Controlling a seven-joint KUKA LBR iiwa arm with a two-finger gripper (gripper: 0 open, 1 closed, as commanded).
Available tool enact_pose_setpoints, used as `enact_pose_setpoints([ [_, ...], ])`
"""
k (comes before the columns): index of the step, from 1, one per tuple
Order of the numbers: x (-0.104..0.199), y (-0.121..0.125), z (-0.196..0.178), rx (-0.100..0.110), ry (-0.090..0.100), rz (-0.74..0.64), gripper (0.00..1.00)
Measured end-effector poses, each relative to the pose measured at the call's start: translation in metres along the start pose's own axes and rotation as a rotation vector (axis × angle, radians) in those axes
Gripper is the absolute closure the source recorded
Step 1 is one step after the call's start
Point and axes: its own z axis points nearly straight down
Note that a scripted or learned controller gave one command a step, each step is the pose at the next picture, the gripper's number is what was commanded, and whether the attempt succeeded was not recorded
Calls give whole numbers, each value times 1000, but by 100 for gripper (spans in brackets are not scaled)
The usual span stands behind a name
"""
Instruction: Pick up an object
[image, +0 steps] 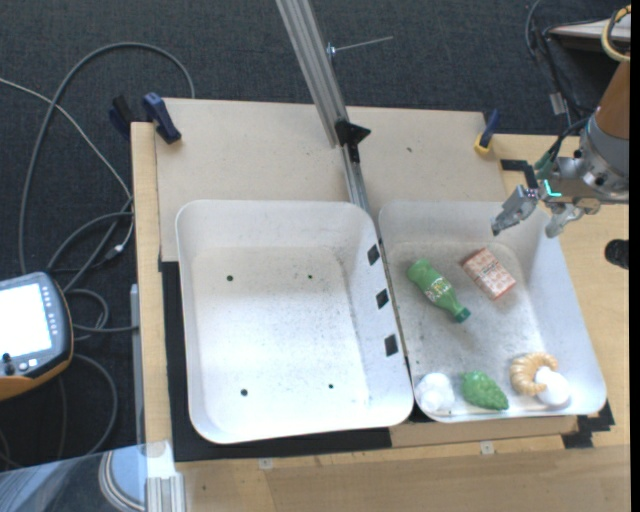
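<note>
Gripper (533, 213) above the far right corner of the right bin (575, 300), fingers spread apart, nothing between them. Grey arm (607, 150) reaching in from the right, orange band just above the wrist.

Five candidates in that bin, none touched:
- Green bottle (438, 289), lying on its side near the middle, cap toward the near right. Likely light hollow plastic, stiff, smooth and prone to roll; best taken across the body at mid-length, fingers square to the long axis, not at the narrow neck.
- Small reddish box (489, 274), just beside the bottle and nearest the gripper. Probably light card, flat-sided, easy to pinch across the short width; could crush if squeezed hard.
- White ball-like thing (434, 392) in the near left corner, close against the wall; round, likely to slip, little room for a finger on the wall side.
- Green lumpy thing (484, 391) next to it, perhaps soft or rubbery; hard to tell.
- Tan-and-white lump (538, 377) toward the near right corner, irregular, material unclear.

Left bin (200, 300) beside it, only dark specks on the floor.

Judged easiest: the box, being closest under the fingers and well apart from the walls; bottle second, given open space on both sides. Task not yet begun in any visible sense: nothing lifted, nothing gripped.
</note>
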Motion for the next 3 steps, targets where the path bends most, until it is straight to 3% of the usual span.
enact_pose_setpoints([
  [1, 0, 0, -2, -3, -1, -1, 0],
  [3, 0, 4, 89, 1, 0, -1, 0],
])
